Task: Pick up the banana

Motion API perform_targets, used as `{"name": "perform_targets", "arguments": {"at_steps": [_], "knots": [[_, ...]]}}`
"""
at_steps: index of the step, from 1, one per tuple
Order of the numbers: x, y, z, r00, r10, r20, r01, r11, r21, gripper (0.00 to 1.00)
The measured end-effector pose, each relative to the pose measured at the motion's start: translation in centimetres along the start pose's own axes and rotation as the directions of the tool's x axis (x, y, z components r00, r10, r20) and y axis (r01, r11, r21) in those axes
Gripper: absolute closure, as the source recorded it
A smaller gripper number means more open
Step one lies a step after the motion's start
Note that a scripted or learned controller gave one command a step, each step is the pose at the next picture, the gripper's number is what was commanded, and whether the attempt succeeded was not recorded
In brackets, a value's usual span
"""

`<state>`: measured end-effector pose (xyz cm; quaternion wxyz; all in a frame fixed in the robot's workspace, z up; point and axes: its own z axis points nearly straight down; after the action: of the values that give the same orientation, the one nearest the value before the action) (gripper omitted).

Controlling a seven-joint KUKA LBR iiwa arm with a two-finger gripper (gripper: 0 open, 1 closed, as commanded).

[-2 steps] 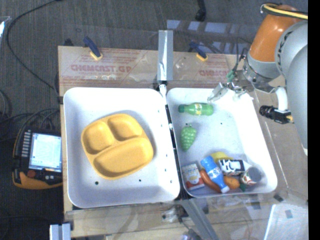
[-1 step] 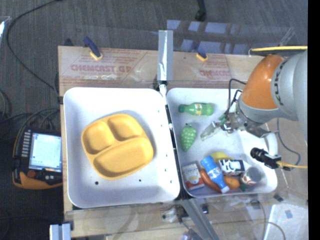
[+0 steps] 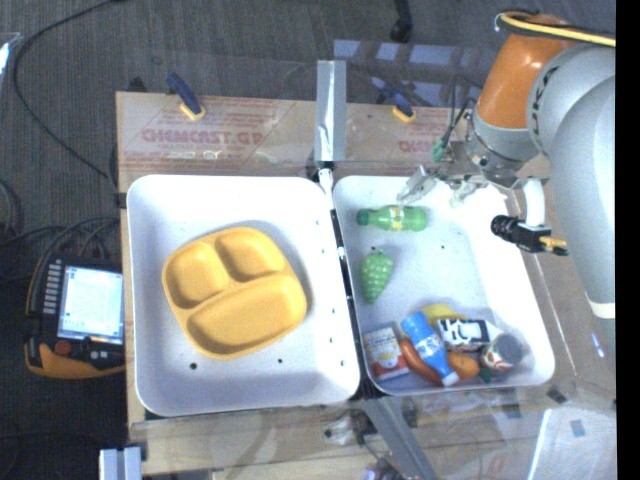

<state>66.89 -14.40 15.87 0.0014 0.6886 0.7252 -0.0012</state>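
The banana is a yellow piece in the right bin's near pile, mostly covered by a blue bottle and a black-and-white pack. My gripper hangs over the far end of the right bin, well behind the banana. Its two fingers stand apart, open, with nothing between them. A green bottle lies just below and left of the fingertips.
A green bunch of grapes lies mid-bin at the left wall. A small carton, an orange item and a grey cup crowd the near edge. The left bin holds a yellow divided plate.
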Motion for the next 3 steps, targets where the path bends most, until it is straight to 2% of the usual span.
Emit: {"name": "perform_targets", "arguments": {"at_steps": [1, 2, 3], "knots": [[-0.1, -9.3, 6.7, 1.000, 0.028, -0.003, -0.028, 1.000, -0.004, 0.00], [-0.9, -0.6, 2.1, 0.992, -0.128, -0.002, 0.128, 0.992, 0.000, 0.00], [4.1, -0.8, 6.9, 0.945, -0.326, 0.006, 0.326, 0.945, -0.008, 0.00]]}}
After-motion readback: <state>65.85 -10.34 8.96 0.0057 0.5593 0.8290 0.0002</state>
